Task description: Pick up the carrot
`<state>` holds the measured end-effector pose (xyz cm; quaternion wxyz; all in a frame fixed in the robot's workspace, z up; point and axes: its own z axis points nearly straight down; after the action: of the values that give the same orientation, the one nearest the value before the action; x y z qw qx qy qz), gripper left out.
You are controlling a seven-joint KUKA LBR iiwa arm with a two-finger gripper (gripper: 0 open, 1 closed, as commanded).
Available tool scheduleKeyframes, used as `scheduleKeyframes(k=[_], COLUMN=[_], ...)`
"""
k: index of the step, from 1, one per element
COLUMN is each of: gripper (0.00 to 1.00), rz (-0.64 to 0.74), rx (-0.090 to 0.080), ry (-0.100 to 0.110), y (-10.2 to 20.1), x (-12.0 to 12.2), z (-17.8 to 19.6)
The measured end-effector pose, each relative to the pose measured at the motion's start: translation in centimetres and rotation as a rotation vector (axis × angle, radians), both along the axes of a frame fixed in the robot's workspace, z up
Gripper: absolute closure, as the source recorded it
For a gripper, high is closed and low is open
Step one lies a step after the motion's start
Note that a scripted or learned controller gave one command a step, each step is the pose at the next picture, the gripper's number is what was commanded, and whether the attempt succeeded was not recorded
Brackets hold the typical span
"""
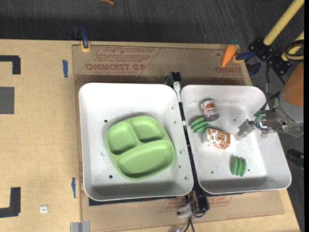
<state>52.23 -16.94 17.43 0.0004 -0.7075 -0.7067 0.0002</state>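
Carrot lies outside both bins, on the cardboard behind the right bin. Gripper hovers over that bin's right side, fingers parted and empty, well apart from its target.

A pale wooden bench carries a brown cardboard sheet (red print across it), blue tape strips and black tape marks; beyond lies dark grey carpet floor.
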Motion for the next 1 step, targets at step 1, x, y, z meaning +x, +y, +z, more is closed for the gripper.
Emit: scheduleKeyframes(k=[1], gripper=[0.00], rz=[0.008], rx=[0.001], ry=[0.001], y=[3.92], x=[-4.30], z=[2.47])
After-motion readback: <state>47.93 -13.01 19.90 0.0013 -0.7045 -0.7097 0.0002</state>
